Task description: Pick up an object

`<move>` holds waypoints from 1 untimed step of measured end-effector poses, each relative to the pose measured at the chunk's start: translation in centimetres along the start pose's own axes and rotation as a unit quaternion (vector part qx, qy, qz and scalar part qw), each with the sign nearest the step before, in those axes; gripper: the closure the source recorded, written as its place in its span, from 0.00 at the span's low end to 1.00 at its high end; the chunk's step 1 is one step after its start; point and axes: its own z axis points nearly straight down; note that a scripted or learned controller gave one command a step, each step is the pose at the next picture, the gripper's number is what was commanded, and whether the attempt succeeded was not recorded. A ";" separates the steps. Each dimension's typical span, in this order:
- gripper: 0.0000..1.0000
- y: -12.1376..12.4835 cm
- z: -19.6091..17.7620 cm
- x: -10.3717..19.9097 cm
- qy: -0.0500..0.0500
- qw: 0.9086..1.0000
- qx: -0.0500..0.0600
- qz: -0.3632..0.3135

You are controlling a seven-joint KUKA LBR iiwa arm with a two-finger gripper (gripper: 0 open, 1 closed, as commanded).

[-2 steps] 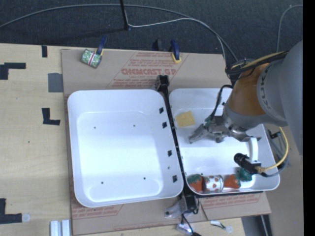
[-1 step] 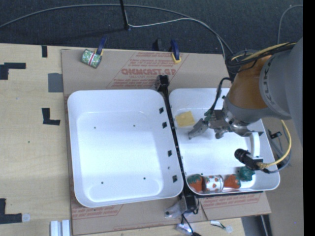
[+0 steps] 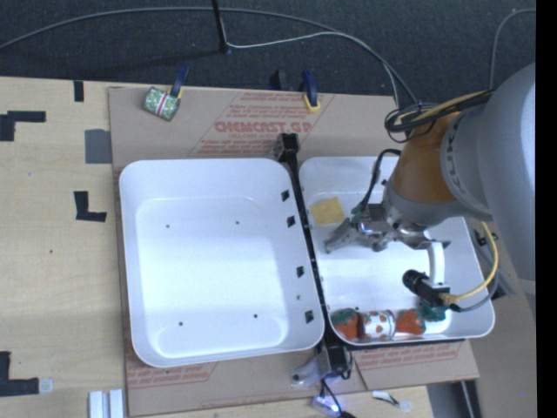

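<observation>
Along the right bin's (image 3: 383, 277) near wall sit a small orange-and-green toy (image 3: 347, 323), a white can (image 3: 378, 325) and another orange piece (image 3: 411, 323). A yellow block (image 3: 328, 211) lies at ten o'clock just beside the gripper (image 3: 341, 239), whose splayed fingers grasp nothing.

Robotics lab, two white bins (image 3: 209, 177) clamped on a cardboard-covered bench (image 3: 252, 124), trailing cables (image 3: 287, 33)

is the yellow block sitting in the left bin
No, the yellow block lies in the right bin, near its top left corner, just left of the gripper.
</observation>
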 end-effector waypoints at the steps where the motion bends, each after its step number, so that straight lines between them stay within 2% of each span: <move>1: 0.00 -0.5 -3.7 1.5 0.000 1.000 -0.002 0.000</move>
